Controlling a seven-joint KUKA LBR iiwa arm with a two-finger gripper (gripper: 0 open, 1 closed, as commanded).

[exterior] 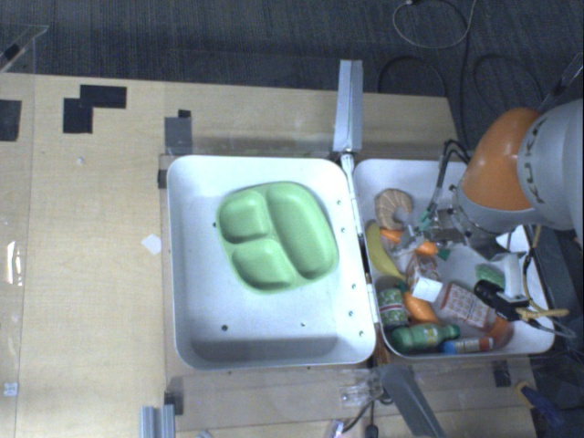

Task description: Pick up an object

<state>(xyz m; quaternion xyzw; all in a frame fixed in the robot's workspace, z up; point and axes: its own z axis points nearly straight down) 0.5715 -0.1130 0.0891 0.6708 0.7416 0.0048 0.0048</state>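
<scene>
While one green tray (276, 235) lies alone, two bins (182, 272) sit.

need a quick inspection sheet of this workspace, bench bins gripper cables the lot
surface: pale wooden bench bearing two shallow white bins side by side
job's things: right white bin crowded with a yellow banana, green plastic bottle, orange carrot-shaped piece and small packets
clutter: green three-compartment tray upside down in the left white bin
grippers: two-finger gripper low over the right bin's pile; grasp unclear
cables: black cables looping on the dark floor behind the bench
surroundings: black tape marks at the bench's far left
</scene>
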